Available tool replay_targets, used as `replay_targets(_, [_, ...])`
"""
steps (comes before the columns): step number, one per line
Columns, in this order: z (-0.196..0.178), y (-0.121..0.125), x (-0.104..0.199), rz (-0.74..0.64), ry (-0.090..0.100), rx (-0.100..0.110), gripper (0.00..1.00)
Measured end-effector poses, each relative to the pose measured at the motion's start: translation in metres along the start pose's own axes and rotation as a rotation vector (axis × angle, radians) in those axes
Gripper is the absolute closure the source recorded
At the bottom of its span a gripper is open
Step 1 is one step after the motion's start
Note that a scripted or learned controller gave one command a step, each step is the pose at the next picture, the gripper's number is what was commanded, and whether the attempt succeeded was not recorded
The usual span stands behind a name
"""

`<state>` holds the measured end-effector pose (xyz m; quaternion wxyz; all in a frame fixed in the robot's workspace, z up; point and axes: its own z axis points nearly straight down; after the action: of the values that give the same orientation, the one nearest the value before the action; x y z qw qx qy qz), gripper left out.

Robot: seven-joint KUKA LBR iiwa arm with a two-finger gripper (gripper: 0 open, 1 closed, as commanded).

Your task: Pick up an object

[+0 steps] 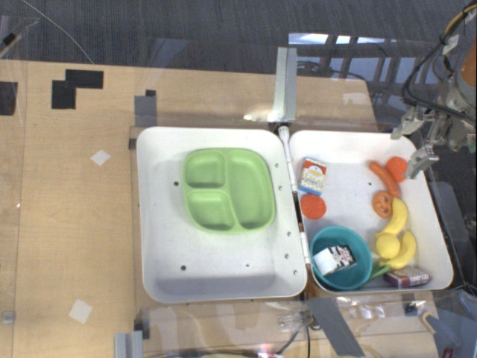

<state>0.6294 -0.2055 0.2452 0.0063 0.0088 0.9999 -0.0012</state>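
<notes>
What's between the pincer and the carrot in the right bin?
Nothing visible. The pincer hangs over the right bin's far right edge, just beside the carrot. The small orange toy and bananas lie nearer the camera, off that path.

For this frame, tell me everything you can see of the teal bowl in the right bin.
The teal bowl is round, deep and smooth, plastic by its look. It stands upright at the near left corner of the right bin, close against the divider between the bins. A small white packet with dark print lies inside it. A green stick rests by its right rim, toward the bananas. An orange disc lies just behind it.
</notes>
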Motion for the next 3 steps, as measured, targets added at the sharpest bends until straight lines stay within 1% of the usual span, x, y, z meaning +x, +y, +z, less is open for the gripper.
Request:
replay_targets(1, [0.155,0.0,-0.013,0.03,-0.004,0.0,0.0])
replay_targets(2, [0.158,0.019,-0.003,0.087,0.003,-0.002,0.0])
replay_targets(3, [0.158,0.033,-0.007,0.127,0.003,-0.002,0.0])
